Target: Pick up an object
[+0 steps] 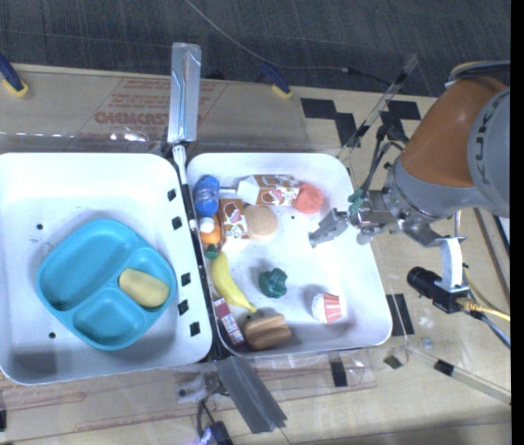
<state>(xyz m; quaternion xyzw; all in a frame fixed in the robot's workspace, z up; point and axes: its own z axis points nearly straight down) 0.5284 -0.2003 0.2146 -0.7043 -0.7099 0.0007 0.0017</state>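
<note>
Camera view: gripper (328,231) hovers just right of red ball (309,198).

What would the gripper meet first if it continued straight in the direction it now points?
The gripper points left across the right bin. Bare white floor comes first, then probably the round tan bun. Its height above the bin is unclear, so it might pass over.

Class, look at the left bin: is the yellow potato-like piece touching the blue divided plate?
Touching. The camera view shows the yellow piece lying inside a compartment of the blue plate, resting on its surface.
</note>
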